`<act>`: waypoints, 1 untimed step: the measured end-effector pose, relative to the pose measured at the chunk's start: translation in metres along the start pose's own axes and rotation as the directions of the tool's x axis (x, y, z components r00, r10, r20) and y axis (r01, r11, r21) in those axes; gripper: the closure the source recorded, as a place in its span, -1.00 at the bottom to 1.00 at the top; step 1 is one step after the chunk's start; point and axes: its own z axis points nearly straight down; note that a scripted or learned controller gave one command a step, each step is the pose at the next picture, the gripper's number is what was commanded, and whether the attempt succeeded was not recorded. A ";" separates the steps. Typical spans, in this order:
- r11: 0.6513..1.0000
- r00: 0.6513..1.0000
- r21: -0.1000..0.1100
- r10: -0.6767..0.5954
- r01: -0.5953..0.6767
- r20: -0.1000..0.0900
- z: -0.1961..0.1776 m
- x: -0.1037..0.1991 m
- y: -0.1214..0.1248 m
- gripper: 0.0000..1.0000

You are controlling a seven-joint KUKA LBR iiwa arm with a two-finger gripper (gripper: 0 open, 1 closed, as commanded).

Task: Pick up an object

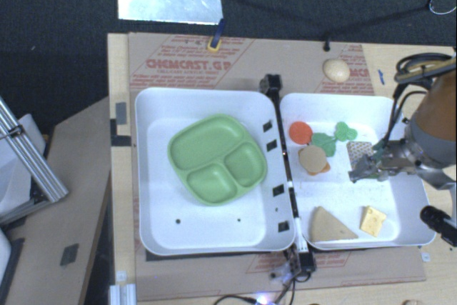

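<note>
Hovering at the frame's right, the gripper [359, 173] hangs over the right bin [407, 236]; whether it's open, I cannot tell. Just left lies a toy burger [313, 159]; a cheese wedge [373, 221] sits below.

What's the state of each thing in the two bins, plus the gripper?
green divided plate: flat in the left bin, nothing on it.
orange disc: loose in the right bin.
green pieces: loose beside the disc.
tan round piece: lying free.
tan wedge: flat, near front wall.
yellow block: lying free.
gripper: low over the right bin, nothing seen between its fingers.
</note>
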 end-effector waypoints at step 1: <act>1.000 1.000 0.001 -0.005 0.005 -0.002 -0.007 0.045 0.034 1.00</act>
